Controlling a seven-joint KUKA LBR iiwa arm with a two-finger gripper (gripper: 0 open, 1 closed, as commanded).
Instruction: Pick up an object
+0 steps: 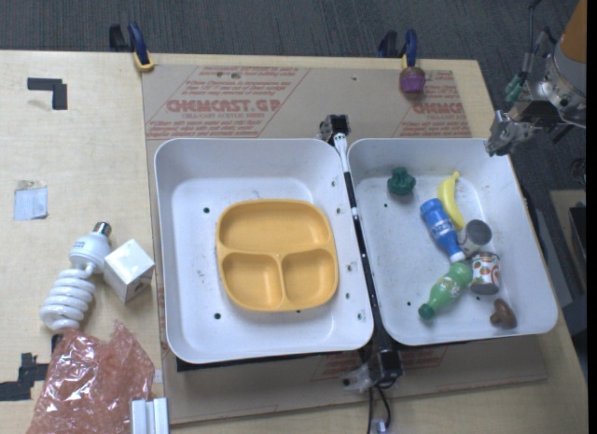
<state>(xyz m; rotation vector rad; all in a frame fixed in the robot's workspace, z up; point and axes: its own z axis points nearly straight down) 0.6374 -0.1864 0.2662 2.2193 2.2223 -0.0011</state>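
Where board [224, 96] shows, red print reads CHEMCAST

blue bottle [437, 223] | lying flat | right bin [532, 264], beside banana [451, 197]

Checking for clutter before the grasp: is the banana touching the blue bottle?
Touching. The camera view shows the banana lying against the blue bottle along its upper right side, with no white bin floor between them there.
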